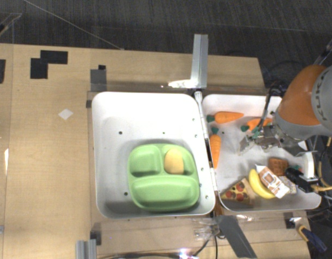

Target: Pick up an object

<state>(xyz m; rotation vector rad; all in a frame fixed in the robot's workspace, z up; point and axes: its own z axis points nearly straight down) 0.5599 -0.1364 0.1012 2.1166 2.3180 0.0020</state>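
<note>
Because the toys lie in the right bin (238,99), the gripper (253,140) hangs low there near a carrot (229,116), though nobody can tell if it is gripping.

Grey arm (323,99); orange band (300,99).

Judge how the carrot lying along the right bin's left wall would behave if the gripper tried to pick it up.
The carrot looks round and tapered, so it would probably roll or pivot when nudged. Its smooth orange surface may slip between fingers. It lies close against the right bin wall, which likely leaves little room on that side.
</note>
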